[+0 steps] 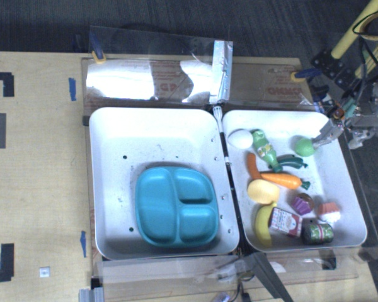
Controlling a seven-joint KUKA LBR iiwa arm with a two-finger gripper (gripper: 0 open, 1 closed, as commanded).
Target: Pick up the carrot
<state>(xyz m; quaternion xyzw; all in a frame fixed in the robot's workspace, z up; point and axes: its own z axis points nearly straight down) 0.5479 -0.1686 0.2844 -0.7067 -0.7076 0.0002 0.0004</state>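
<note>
Nearest the camera in the right white plastic bin (pixel 356 222) there's a dark green can (pixel 317 233), a red-and-white carton (pixel 282 221) and a yellow banana (pixel 262 224) crowding the front edge. A bit further back, the smooth orange plastic toy carrot (pixel 280 180) is lying flat on its side, well down and to the left of the gripper (pixel 326 134), touching a pale yellow rounded fruit (pixel 263 190) at its thick end. I'm guessing it's light, stiff and kinda slippery, so pinching across the thick middle looks like the safest bet, since the tapered tip would probably squirt out. Further back, the gripper is hanging over the far right corner of the bin, just beside a round green ball (pixel 304 146), angled down-left. It isn't carrying anything, but honestly I can't tell how it's set from here.
</note>
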